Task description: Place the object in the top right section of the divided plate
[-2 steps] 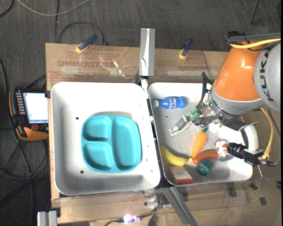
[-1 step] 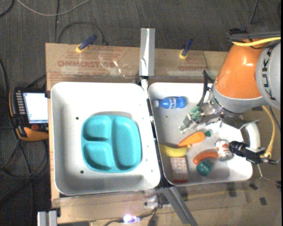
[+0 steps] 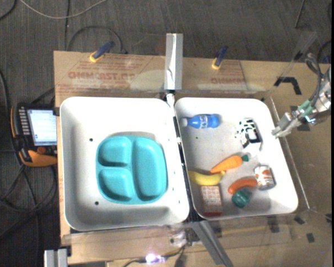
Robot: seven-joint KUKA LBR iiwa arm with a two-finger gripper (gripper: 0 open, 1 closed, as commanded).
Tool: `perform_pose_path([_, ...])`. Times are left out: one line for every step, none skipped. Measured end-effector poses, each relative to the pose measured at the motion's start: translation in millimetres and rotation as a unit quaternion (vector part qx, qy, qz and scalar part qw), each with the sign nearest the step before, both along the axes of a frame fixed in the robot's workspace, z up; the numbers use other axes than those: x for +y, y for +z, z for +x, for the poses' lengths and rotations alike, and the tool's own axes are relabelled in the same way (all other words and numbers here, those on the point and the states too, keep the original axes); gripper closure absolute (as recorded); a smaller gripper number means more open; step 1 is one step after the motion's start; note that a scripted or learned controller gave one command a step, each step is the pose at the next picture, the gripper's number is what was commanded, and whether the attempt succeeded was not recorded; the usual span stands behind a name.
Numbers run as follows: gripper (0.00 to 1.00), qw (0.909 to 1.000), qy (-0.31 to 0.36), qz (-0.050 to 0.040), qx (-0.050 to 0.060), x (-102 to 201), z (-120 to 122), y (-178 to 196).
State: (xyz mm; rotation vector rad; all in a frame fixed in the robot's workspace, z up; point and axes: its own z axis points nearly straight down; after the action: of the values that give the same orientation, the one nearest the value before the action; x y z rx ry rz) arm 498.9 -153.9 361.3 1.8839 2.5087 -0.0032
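Found the pincer [image 3: 282, 129] at the three o'clock rim of the right bin [image 3: 225, 143], poised just outside the wall, with nothing seen in its hold; could not tell how far open it stood, too small and blurred at that edge. Judged no object picked yet, and the task sentence names none, so took the nearest candidate as the black-and-white toy [image 3: 249, 133], lying just inside the bin toward nine o'clock from the pincer and near it. Noted the other candidates further out: a blue bottle [image 3: 204, 121] toward ten o'clock, lying on its side with its long axis running nine to three; a carrot [image 3: 229, 163] toward eight o'clock, long axis from eight to two; a small can [image 3: 264, 177] toward seven o'clock, close to the bin's right wall; an orange-red piece [image 3: 242, 184] touching a teal piece [image 3: 240, 198] below it; a banana [image 3: 205, 177] just beside the carrot's tip; and a red-and-white packet [image 3: 211, 194] below the banana. Counted one arm only, so no choice of hand. Placed the divided plate [image 3: 132, 168] well apart from the pincer, toward nine o'clock past the shared wall, sitting in the middle of the left bin [image 3: 72, 113] on the table [image 3: 72, 71], with all compartments bare. Read the target as the upper end of the plate's long right-hand compartment, though could not be sure.
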Motion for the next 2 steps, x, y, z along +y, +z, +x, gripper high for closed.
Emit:
perform_pose_path([1.0, 0.9971, 0.076, 0.0056, -0.004, -57.2, -9.0, -270.2])
perform_pose_path([1.0, 0.9961, 0.089, 0.0012, 0.001, 10.3, 7.3, -125.6])
